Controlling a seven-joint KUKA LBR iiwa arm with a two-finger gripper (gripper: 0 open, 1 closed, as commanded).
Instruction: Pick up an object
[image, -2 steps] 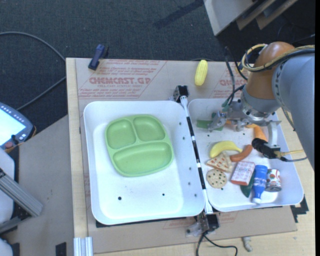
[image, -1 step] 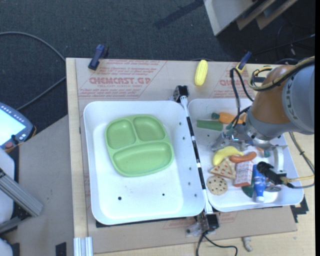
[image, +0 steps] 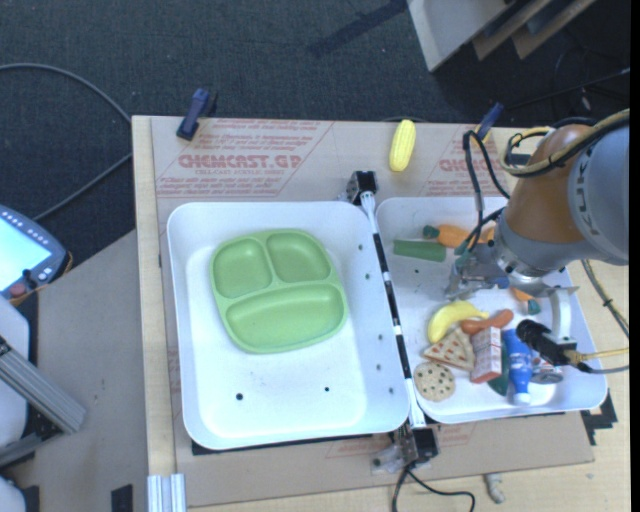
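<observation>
In the right bin (image: 400, 222), my gripper (image: 466, 278) hangs low over the floor, just above a yellow banana (image: 454, 320). A green block (image: 418, 250) and an orange carrot (image: 455, 235) lie to its upper left. Below the banana sit a pizza slice (image: 450, 350) and a round cookie (image: 434, 381). To their right lie a red sausage (image: 492, 321), a brown bar (image: 487, 356) and a blue bottle (image: 517, 366). I see nothing held in the gripper.
The left bin (image: 190, 300) holds a green divided plate (image: 278, 290). A yellow corn cob (image: 402, 145) lies on the bench behind the bins. Blue clamps (image: 193, 113) grip the bench's far edge. The arm's cables (image: 480, 160) loop over the right bin's back.
</observation>
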